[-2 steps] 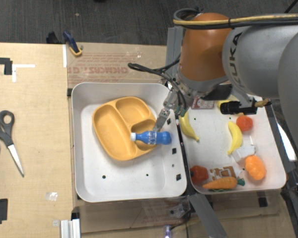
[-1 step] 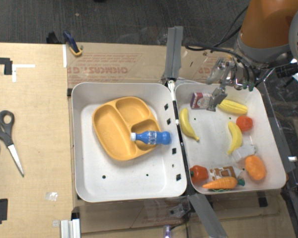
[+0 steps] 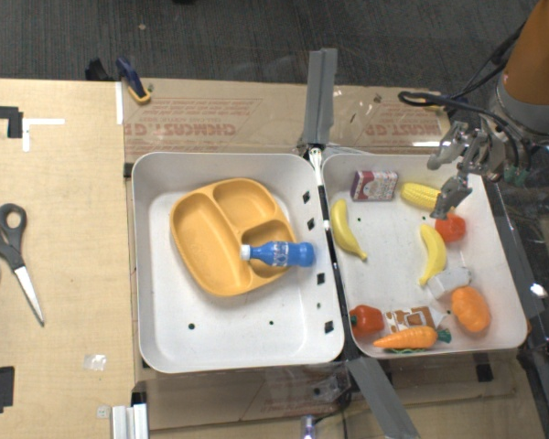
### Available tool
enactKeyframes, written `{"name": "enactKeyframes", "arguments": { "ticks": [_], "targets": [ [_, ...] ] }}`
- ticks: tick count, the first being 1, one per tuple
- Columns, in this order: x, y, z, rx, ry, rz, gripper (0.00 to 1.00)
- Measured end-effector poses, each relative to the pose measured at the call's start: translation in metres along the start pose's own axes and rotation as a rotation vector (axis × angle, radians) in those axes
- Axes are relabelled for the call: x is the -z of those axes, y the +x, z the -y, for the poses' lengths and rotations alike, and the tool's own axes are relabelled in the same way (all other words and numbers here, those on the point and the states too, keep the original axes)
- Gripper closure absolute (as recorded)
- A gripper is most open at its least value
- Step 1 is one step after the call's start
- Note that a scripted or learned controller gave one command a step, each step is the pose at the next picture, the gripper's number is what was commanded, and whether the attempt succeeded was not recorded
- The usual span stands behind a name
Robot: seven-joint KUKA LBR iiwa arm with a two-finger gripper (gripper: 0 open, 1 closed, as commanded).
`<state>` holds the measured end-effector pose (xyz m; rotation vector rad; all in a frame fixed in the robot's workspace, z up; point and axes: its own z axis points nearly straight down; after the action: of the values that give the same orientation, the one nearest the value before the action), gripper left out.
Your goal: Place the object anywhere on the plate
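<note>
A yellow divided plate (image 3: pixel 206 231) lies in the left bin (image 3: pixel 165 337). A blue bottle with a white cap (image 3: pixel 280 254) lies on its side in the plate's right-hand compartment, cap pointing left. My gripper (image 3: pixel 445 187) hangs over the top right part of the right bin (image 3: pixel 503 337), well away from the plate. It is open with nothing between its fingers. The lower finger (image 3: pixel 451 198) points down at a red tomato (image 3: pixel 451 230).
The right bin holds two bananas (image 3: pixel 346 230) (image 3: pixel 432 254), a corn cob (image 3: pixel 420 195), a maroon box (image 3: pixel 374 186), an orange (image 3: pixel 471 309), a carrot (image 3: pixel 405 338) and a red pepper (image 3: pixel 366 318). Scissors (image 3: pixel 14 254) lie on the bench at left.
</note>
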<state>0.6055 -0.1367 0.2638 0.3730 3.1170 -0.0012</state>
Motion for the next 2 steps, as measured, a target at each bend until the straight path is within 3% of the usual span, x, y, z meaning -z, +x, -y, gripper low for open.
{"name": "enactKeyframes", "arguments": {
  "ticks": [1,2],
  "targets": [
    [0.088,0.023,0.058,0.120,-0.001,-0.001,0.00],
    [0.104,0.000,0.085,0.393,-0.002,0.001,0.00]
  ]
}}
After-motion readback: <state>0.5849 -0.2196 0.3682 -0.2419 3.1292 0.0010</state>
